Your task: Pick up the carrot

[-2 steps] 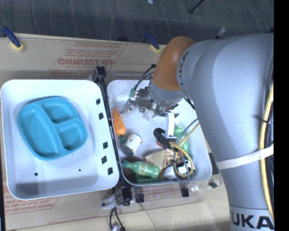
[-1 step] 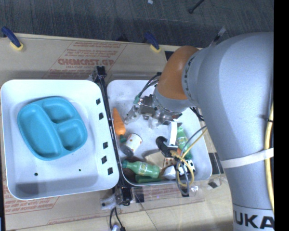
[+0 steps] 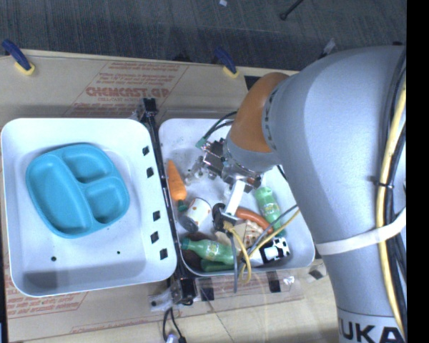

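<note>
**Plainly loose: the carrot lay beside the gripper in the right-hand bin**

We found the carrot [image 3: 175, 180] in the bin on the view's right [image 3: 183, 130], lying on the white floor close along that bin's left wall, its narrow end pointing toward the far rim. It rested on the floor and not in the tool's grasp. The gripper [image 3: 204, 164] hung low over the same bin, just to the right of the carrot. We could not tell whether it was released or clenched, because the grey arm and its orange band [image 3: 254, 116] covered much of it from above.

Nearer the front of that bin we saw a crowd of other things: a green bottle [image 3: 267, 203] near the right wall, a second green bottle [image 3: 211, 250] on its side at the front edge, an orange object [image 3: 255, 217] between them, a round can-like item [image 3: 196, 211] below the carrot, and a black-and-white block [image 3: 276, 249] in the front right corner.

The bin on the view's left [image 3: 14, 131] held a blue divided plate [image 3: 75, 189]. Both bins sat on a cardboard sheet [image 3: 129, 84], and blue clamps [image 3: 18, 56] gripped it at the far edge.
</note>
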`<state>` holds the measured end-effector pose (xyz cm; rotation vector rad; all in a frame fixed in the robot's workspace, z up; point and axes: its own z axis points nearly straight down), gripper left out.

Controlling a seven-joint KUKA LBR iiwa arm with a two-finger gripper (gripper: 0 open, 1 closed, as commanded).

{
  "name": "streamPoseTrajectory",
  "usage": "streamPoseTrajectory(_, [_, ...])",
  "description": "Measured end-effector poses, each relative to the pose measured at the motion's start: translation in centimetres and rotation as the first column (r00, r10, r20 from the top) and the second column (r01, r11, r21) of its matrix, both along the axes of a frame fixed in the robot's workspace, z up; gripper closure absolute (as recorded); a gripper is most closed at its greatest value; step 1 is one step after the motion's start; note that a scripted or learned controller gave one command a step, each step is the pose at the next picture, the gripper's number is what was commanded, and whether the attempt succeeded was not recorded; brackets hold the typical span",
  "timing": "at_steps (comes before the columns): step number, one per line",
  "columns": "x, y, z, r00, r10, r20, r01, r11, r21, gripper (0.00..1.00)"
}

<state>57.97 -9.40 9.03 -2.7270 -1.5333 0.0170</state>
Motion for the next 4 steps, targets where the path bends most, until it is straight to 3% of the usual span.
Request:
streamPoseTrajectory(1, [1.4,-0.3,0.2,0.986,-0.168,0.009,0.168,0.986,-0.008,0.00])
streamPoseTrajectory(2, [1.4,-0.2,1.1,0.987,-0.160,0.003,0.160,0.987,-0.003,1.00])
streamPoseTrajectory(3, [1.4,-0.2,1.1,0.987,-0.160,0.003,0.160,0.987,-0.004,0.00])
streamPoseTrajectory(4, [0.4,0.3,0.1,0.830,-0.558,0.001,0.558,0.830,-0.006,0.00])
